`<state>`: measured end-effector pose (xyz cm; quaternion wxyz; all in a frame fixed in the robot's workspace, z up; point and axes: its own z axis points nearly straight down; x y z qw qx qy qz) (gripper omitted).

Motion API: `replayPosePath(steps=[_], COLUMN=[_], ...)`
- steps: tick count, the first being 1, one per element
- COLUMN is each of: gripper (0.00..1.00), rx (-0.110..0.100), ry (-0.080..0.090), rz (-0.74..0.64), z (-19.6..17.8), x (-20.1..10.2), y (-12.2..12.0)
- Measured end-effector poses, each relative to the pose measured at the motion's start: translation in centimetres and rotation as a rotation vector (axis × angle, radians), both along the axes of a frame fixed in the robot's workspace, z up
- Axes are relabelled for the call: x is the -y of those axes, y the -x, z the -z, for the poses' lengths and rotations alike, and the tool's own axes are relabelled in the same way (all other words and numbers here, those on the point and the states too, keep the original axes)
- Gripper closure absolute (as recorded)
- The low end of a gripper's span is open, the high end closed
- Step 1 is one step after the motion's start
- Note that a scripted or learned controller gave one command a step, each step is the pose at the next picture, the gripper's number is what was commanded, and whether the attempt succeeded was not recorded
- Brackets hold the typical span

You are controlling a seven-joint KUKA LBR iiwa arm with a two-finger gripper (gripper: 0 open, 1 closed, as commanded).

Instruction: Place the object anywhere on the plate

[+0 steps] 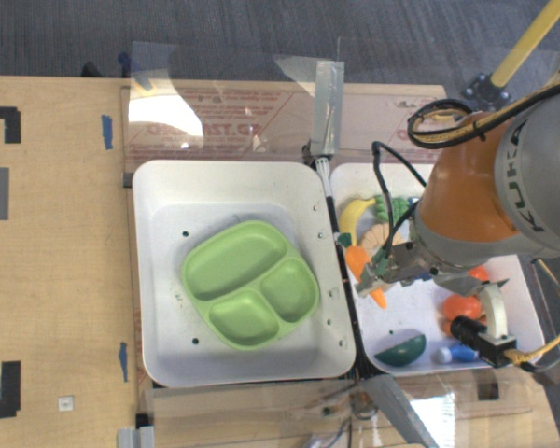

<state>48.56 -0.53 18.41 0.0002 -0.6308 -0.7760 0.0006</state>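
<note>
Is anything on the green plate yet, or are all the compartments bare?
Bare. The green plate lies flat in the left bin, and all three compartments show plain green. The toys, such as the banana, are in the right bin.

Two white bins (159,278) side by side on a wooden bench (47,278), blue tape marks (107,131), clear plastic sheet (215,124), grey carpet floor (261,17)

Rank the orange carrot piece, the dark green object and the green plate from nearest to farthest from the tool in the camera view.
Measured from the tool in the right bin:
1. Orange carrot piece, right beside it at the bin's left wall.
2. Dark green object, near the right bin's front edge.
3. Green plate, across the divider in the left bin.
</note>
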Motion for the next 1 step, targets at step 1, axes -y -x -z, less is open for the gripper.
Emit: replayPosePath(steps=[1], gripper=[1.00], rx=[0.003], ry=[-0.002], rz=[0.108], z=[-6.20], x=[-8.51], y=[-4.38])
